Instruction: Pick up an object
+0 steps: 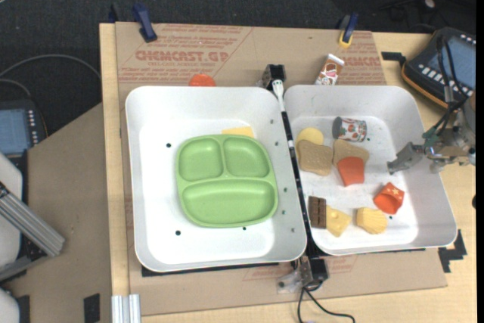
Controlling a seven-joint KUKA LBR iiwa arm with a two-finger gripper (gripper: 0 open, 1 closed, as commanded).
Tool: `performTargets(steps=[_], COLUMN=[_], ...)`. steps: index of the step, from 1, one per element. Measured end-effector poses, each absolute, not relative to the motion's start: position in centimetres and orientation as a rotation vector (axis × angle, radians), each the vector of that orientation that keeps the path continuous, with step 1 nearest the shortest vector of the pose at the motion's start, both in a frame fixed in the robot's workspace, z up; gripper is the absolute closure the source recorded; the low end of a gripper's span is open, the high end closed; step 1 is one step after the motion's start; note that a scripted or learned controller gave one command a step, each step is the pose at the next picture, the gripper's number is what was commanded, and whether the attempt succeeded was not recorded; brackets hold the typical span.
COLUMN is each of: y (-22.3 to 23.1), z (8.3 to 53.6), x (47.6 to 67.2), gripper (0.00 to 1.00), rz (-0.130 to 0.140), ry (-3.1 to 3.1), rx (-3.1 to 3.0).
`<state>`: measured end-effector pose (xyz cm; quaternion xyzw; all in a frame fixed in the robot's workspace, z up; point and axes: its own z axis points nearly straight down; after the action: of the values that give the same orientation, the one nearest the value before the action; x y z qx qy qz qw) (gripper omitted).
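Note:
The right bin (401,106) holds several small things: a printed can (349,128), a yellow round piece (309,137), two toast slices (314,157), an orange cup (350,172), a red piece (389,198), a chocolate bar (318,212) and yellow cheese blocks (370,219). My gripper (403,159) reaches in low over the bin's right side. It is to the right of the orange cup and just above the red piece. Nothing shows in its grasp.
The left bin (147,163) carries a green divided plate (225,179) with a yellow piece (238,132) behind it. A small carton (330,70) and an orange disc (201,79) lie on the cardboard behind the bins. A black-and-yellow device (442,72) sits at the right.

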<state>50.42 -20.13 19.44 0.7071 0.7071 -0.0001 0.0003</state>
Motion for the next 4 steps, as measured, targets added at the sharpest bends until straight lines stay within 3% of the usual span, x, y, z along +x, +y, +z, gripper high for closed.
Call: performTargets(steps=[1,2,3,4], y=[-19.5,-11.3,-11.9,-11.9], z=[7.9,8.5,9.5,9.4], x=[47.7,52.7,52.4,52.4], gripper=[0.0,0.0,1.0,0.0], rz=[-0.004,0.007,0.002,0.002], ry=[2.224,2.23,2.218,2.218], rx=[2.228,2.209,2.218,2.219])
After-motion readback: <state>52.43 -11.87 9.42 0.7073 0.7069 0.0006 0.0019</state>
